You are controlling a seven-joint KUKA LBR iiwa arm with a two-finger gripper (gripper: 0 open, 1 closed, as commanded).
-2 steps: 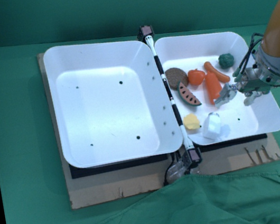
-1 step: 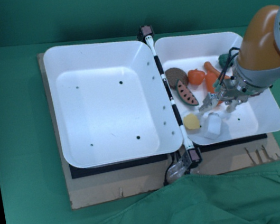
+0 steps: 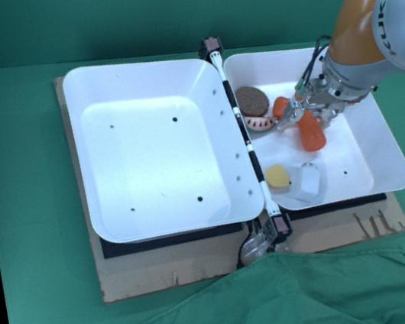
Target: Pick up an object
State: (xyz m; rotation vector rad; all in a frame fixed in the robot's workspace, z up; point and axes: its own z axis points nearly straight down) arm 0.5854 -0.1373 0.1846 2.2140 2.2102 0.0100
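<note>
My gripper [image 3: 293, 115] is low inside the right bin [image 3: 370, 143], reaching in from the right. It sits between a small red-orange piece [image 3: 280, 106] and a longer orange-red cylinder [image 3: 311, 133], which lies just below and to the right of it. A brown round disc [image 3: 251, 100] and a watermelon-slice toy [image 3: 258, 122] lie just to the left, near the divider. A yellow block [image 3: 277, 176] and a pale translucent object [image 3: 308, 181] rest at the bin's near side. Whether the gripper touches any object cannot be made out.
The left bin [image 3: 97, 90] stands beside the right one, with a black-and-white divider rail [image 3: 243, 135] between them. Both rest on a cardboard sheet [image 3: 168, 276] on green cloth. A fold of green cloth [image 3: 288, 297] lies at the front.
</note>
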